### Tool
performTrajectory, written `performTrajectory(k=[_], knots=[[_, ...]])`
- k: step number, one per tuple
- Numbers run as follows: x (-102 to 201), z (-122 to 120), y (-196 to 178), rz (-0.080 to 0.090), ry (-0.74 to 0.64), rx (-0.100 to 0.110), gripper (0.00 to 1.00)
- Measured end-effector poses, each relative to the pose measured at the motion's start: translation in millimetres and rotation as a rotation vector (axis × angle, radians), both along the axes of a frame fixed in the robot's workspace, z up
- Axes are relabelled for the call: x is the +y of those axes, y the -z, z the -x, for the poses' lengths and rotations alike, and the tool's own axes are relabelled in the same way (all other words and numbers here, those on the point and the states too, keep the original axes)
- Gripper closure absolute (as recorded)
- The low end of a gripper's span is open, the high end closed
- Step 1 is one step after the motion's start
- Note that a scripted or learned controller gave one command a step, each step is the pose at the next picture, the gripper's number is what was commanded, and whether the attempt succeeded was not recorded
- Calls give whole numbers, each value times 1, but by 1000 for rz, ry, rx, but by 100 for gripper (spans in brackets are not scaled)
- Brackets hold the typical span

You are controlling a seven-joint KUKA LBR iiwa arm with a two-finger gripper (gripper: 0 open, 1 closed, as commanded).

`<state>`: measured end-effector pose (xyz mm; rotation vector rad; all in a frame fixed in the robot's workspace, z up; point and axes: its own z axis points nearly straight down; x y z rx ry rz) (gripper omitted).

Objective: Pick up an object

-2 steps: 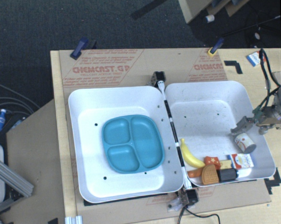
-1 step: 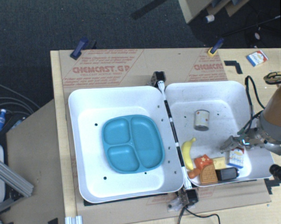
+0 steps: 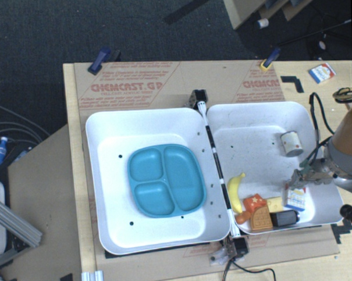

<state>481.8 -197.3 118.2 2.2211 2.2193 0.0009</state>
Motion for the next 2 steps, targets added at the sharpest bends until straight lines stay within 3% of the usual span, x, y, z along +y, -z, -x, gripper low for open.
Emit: performTrajectory(k=[1, 2], knots=[[6, -59, -94, 0, -2, -1, 100], [6, -58, -93, 0, -2, 1, 0]])
